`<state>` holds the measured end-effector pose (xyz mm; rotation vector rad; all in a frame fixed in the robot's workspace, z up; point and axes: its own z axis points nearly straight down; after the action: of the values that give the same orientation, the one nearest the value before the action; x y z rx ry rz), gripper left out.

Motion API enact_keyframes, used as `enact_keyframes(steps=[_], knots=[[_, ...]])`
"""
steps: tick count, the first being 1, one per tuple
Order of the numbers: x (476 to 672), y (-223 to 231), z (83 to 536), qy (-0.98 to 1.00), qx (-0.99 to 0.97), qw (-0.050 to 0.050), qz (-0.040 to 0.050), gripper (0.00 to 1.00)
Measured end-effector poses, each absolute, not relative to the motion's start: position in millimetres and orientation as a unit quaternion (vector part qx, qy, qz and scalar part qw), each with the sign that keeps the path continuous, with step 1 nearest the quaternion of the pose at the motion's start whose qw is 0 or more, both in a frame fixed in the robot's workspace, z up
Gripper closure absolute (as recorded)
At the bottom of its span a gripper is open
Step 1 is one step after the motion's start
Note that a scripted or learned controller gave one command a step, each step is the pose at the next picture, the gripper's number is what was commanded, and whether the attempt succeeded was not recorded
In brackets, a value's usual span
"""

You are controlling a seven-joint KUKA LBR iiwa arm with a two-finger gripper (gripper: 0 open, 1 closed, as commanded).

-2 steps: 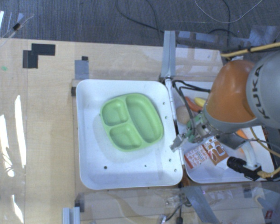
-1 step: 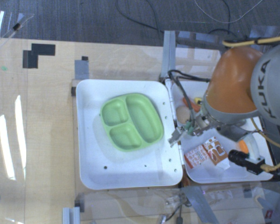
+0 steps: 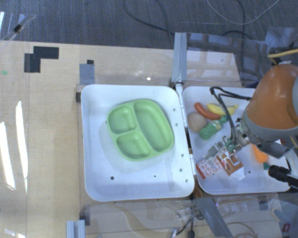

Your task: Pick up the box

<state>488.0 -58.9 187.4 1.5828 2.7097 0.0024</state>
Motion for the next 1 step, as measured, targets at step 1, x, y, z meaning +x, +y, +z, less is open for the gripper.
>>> enact_keyframes(steps=[1], knots=[[488.8,-61.3,253.1,0.874,0.487,0.004,0.0017,0.0]])
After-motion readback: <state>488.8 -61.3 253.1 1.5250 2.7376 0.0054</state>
